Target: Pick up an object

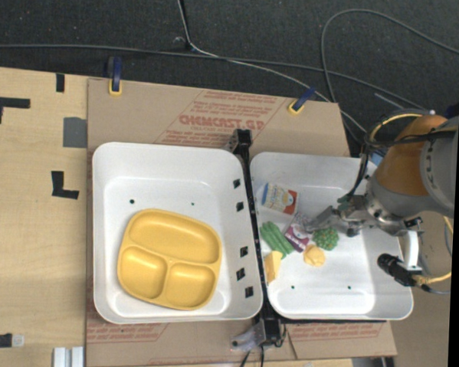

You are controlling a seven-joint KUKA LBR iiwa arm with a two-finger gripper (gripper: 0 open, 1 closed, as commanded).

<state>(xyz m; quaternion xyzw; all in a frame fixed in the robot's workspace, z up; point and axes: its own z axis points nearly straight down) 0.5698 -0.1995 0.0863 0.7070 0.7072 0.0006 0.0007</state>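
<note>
Bins: left bin [105, 211] holds a yellow tray [169, 258]; right bin [377, 302] holds toy food; jaws' state unclear.

"CHEMCAST" on brown protective sheet [217, 121]
</note>
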